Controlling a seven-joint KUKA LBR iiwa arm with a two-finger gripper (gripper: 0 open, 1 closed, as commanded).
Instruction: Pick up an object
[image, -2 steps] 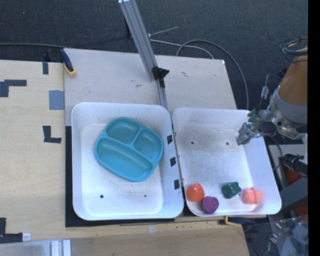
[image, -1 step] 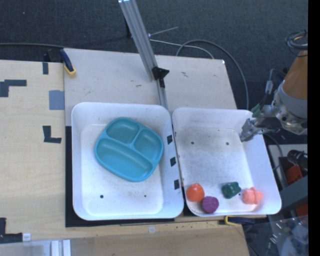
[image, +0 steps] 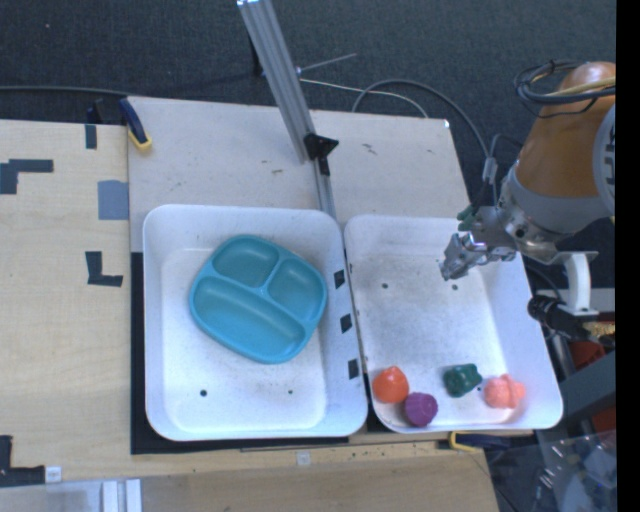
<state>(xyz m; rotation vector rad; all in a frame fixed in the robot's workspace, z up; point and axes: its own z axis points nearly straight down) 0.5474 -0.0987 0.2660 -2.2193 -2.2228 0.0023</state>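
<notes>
Four small objects lie along the near edge of the right bin: an orange one, a purple one, a dark green one and a pink-orange one. My gripper hangs over the far right part of that bin, well away from the objects, with nothing seen between its fingers. The grey arm with its orange band reaches in from the right.
The left bin holds a blue divided plate. A slanted metal rail runs from the top down to the seam between the bins. Cables lie on the bench behind the right bin.
</notes>
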